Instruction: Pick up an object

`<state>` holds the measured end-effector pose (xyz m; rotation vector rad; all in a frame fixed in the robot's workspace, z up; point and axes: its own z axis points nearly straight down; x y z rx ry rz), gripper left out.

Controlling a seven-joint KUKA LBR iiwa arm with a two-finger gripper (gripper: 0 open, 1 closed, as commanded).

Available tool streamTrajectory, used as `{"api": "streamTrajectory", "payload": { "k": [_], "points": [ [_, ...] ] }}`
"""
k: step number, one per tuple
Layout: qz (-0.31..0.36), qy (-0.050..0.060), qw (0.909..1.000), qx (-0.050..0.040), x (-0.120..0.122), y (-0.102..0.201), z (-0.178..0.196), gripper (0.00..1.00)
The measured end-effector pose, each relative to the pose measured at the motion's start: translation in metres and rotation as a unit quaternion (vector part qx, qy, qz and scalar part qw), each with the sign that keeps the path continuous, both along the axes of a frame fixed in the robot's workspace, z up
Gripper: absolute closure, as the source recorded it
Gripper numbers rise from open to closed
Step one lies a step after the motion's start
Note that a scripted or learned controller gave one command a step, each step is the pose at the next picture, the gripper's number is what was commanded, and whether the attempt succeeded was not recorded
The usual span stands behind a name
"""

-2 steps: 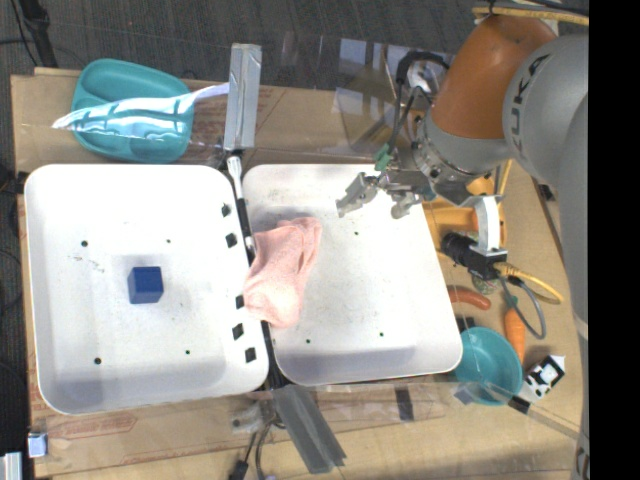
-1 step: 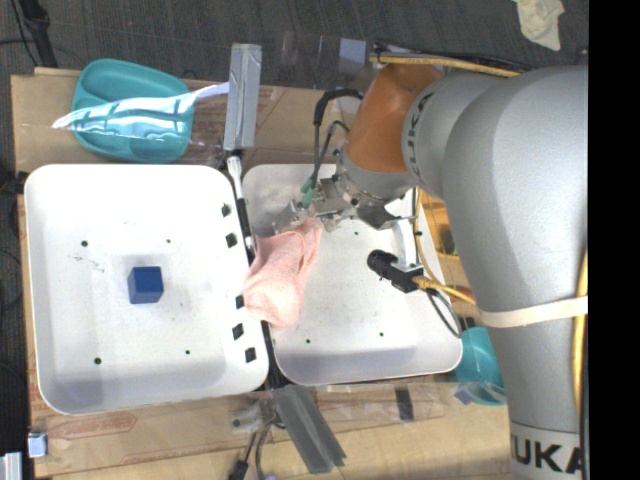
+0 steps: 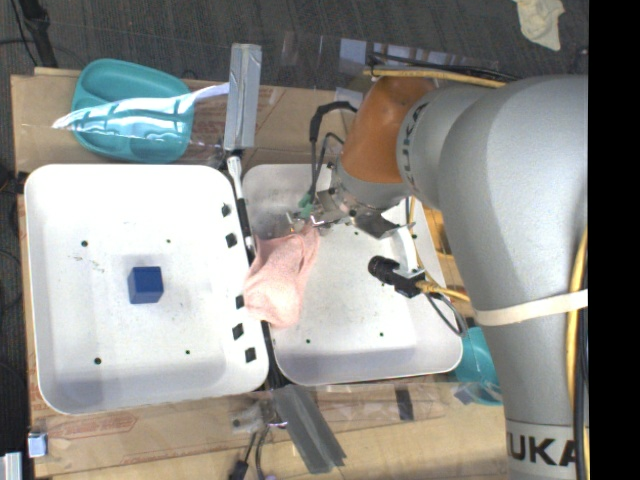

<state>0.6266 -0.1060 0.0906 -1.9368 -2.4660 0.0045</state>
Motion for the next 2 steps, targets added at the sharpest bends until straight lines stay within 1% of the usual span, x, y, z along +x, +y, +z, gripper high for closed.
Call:
{"api": "streamTrajectory", "payload": {
  "k": [1,2],
  "points": [
    [0.003,0.002,1.0000,-0.0001,0.000,0.000,0.008,1.00],
    [0.087,-0.002,0.9962,-0.0007,-0.008,0.071,0.106,1.00]
  ]
}}
